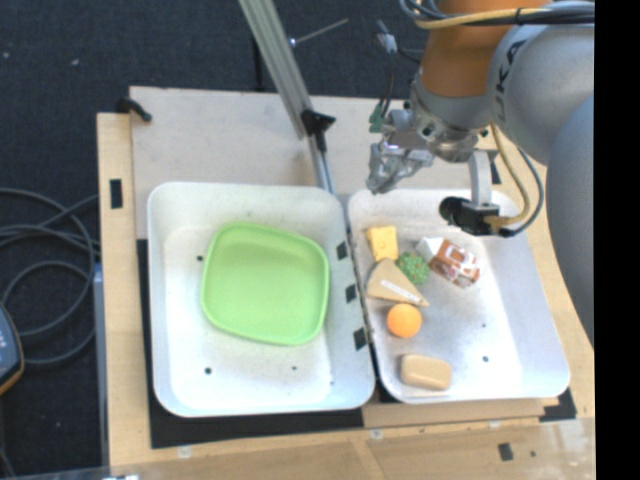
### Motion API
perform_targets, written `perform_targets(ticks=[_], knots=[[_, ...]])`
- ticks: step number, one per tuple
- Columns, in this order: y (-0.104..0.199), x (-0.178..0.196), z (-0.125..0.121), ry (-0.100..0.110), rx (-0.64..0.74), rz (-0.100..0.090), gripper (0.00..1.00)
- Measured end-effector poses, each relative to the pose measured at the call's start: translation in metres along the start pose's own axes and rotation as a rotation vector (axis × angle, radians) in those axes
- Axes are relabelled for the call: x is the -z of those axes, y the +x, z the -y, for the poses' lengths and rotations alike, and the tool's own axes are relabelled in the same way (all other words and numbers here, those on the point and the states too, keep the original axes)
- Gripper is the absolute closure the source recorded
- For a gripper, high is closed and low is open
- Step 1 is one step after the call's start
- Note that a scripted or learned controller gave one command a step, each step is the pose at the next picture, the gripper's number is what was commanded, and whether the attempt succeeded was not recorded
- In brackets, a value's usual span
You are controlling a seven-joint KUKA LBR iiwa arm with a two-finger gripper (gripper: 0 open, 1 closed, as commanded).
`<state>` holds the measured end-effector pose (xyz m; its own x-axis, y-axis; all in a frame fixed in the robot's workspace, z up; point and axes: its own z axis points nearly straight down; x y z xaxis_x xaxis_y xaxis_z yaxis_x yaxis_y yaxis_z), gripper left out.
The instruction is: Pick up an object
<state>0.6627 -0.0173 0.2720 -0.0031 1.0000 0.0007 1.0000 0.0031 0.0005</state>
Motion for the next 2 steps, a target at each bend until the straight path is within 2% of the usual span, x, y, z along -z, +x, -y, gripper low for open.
perform_targets(ticks=[1, 2], knots=[[0.048, -0.008, -0.005, 0.001, 0.0, 0.0, 1.0], [0.101, -0.016, 0.011, 0.0, 0.0, 0.0, 1.0]])
